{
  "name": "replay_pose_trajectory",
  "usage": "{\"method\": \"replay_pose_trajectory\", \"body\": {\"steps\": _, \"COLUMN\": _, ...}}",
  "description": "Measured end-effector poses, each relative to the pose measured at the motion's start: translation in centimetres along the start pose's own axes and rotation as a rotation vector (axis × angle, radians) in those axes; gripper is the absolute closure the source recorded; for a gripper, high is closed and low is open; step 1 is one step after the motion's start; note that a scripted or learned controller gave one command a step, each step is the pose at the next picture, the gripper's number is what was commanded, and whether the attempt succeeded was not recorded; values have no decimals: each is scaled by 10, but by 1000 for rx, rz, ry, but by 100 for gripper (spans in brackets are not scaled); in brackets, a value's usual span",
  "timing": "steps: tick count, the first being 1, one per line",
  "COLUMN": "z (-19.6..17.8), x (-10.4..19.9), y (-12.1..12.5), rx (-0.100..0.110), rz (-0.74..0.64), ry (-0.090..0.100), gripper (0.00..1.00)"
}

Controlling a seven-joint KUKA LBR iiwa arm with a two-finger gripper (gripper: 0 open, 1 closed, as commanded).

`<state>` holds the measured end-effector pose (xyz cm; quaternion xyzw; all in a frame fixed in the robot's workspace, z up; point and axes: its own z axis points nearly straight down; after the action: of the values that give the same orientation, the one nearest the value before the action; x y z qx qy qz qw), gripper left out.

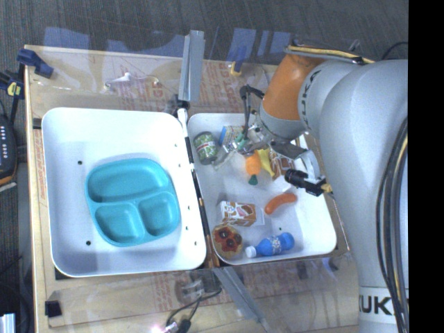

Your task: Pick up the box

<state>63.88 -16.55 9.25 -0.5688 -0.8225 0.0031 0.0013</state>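
The end effector (251, 143) hangs low over the far end of the right bin (316, 236), under the arm's (347, 116) orange band; clutter and the wrist hide its tips, so I cannot tell whether it is apart or together. The box (238, 214), a small printed carton, lies flat on the bin floor well nearer the camera than the end effector, apart from it. Just left of the end effector sits a green can (205, 146). Right below it lies a carrot (253, 166), touching or nearly so. A sausage (280, 202) lies beyond that, a blue bottle (272, 246) and what looks like a pizza slice (227, 240) by the near wall. The left bin (62, 134) holds a blue tray (132, 200). Both bins rest on the worktop (97, 82).
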Motion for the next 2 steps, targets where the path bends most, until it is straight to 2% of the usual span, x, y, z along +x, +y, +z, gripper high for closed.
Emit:
{"method": "replay_pose_trajectory", "body": {"steps": 1, "z": -2, "x": 49, "y": 14, "rx": -2, "rz": -249, "ry": -14, "gripper": 0}}
{"method": "replay_pose_trajectory", "body": {"steps": 2, "z": -11, "x": 50, "y": 13, "rx": 3, "rz": -250, "ry": -9, "gripper": 100}}
